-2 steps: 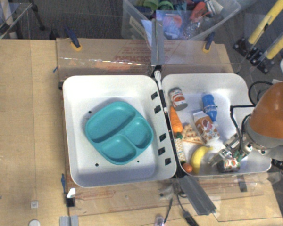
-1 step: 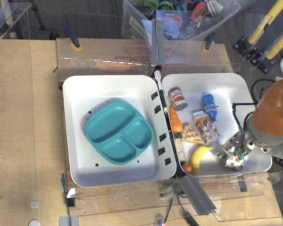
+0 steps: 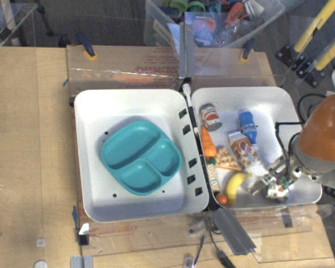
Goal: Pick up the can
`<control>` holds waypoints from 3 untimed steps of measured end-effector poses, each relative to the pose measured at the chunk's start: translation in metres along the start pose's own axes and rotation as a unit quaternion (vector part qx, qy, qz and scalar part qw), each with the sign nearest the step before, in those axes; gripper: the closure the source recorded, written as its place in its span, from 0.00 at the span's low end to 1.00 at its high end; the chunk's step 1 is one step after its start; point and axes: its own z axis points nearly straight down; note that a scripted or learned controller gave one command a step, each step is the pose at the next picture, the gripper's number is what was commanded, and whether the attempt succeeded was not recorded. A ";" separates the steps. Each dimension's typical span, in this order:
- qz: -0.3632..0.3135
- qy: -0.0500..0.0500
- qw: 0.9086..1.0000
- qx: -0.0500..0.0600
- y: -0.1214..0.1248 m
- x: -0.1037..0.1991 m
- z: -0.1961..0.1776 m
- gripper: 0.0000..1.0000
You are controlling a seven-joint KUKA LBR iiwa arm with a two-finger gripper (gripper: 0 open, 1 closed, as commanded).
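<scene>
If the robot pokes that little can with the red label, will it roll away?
Probably. The can looks round and seems to lie tilted on its side, so it may roll. The bin's wall is close and would likely stop it. Its smooth side might slip.

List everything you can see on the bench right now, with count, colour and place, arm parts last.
bins: 2, white, side by side on the bench
tray: 1, teal, three sections, in the left bin
can: 1, red and white label, far left corner of the right bin
bottle: 1, blue, far middle of the right bin
carrot: 1, orange, along the right bin's left wall
snack packets: about 2, printed, middle of the right bin
lemon: 1, yellow, near edge of the right bin
storage tub: 1, clear, full of mixed items, behind the bins
arm: 1, grey and orange, right side
claw: 1, low in the right bin's near right corner, far from the can
</scene>
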 end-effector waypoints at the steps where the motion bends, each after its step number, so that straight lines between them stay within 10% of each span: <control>1: 0.169 0.006 0.986 0.004 -0.019 -0.021 0.011 0.00; 2: 0.170 0.001 0.985 0.003 -0.020 -0.024 0.001 1.00; 3: 0.171 0.001 0.985 0.003 -0.020 -0.024 0.001 0.00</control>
